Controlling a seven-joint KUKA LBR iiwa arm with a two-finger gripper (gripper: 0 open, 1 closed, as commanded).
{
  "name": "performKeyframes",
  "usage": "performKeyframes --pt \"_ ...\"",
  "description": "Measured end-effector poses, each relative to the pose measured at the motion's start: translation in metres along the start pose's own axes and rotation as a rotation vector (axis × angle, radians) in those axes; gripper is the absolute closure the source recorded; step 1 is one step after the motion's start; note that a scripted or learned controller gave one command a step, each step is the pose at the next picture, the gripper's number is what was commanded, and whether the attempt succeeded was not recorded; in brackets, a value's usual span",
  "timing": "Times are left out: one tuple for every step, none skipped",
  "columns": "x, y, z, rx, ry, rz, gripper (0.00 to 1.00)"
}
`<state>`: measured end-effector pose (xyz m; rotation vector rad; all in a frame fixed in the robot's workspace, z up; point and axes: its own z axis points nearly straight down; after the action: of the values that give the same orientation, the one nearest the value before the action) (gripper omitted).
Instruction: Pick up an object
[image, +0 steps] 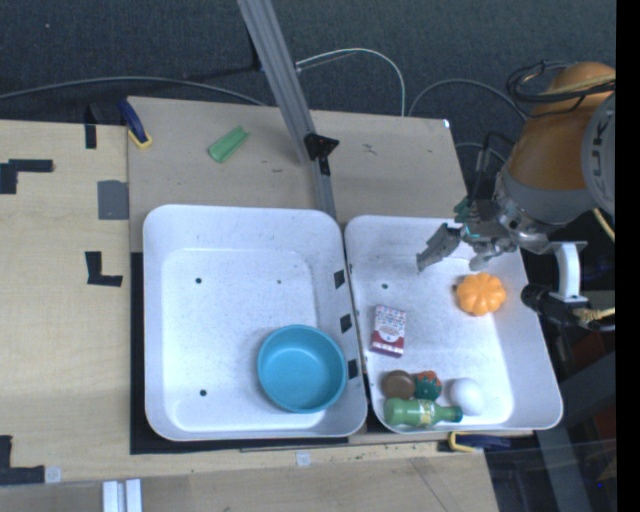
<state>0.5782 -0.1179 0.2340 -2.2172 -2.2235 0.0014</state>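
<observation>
A pale wooden worktop (60, 300) was seen, marked with black tape pieces (97, 268). Dark grey carpet (120, 45) was seen beyond it, crossed by thin cables (370, 58). A grey metal pole (282, 80) was slanted across the upper worktop.

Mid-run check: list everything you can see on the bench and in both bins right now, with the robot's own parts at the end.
bowl: 1, blue, left bin, near its front right corner
left bin: 1, white, bench centre
right bin: 1, white, beside the left bin
pumpkin: 1, orange, right bin, right side
small box: 1, red and white, right bin, centre left
bottle: 1, green, lying along right bin's front edge
ball: 1, white, right bin, front
brown piece: 1, right bin, behind the bottle
block: 1, green, bench behind left bin
pincer: 1, grey, fingers spread, above right bin, back, holding nothing
arm: 1, grey and orange, right
</observation>
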Motion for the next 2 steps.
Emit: performKeyframes --pt "0.0 0.0 0.0 0.0 0.0 0.0 0.0" --pt "0.001 -0.011 0.054 0.006 0.0 0.002 0.0"
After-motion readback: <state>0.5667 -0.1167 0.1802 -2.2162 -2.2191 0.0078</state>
